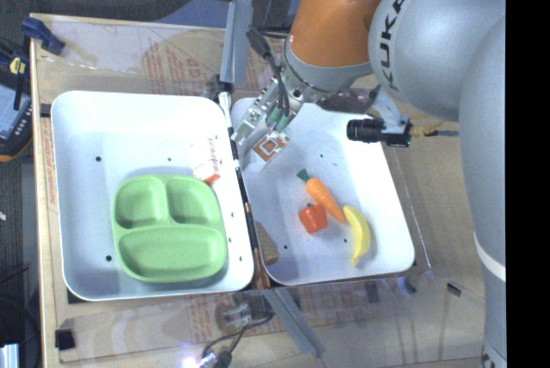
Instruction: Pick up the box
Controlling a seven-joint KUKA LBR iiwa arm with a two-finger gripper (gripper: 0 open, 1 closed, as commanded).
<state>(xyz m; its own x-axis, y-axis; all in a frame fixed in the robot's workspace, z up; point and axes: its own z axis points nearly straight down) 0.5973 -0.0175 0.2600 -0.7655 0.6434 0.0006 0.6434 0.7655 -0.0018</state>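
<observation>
Box (209, 161) just left of the pincer (258, 127) looks light, stiff cardboard, grip across its flat sides; pincer state: cannot tell.

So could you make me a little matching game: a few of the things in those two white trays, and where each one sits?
Things:
1. green divided plate
2. banana
3. carrot
4. small box

Places:
A. right bin, nearest its right wall
B. left bin, lower part
C. left bin, by the wall between the bins
D. right bin, middle, next to a red piece

Pairs: 1-B, 2-A, 3-D, 4-C
</observation>
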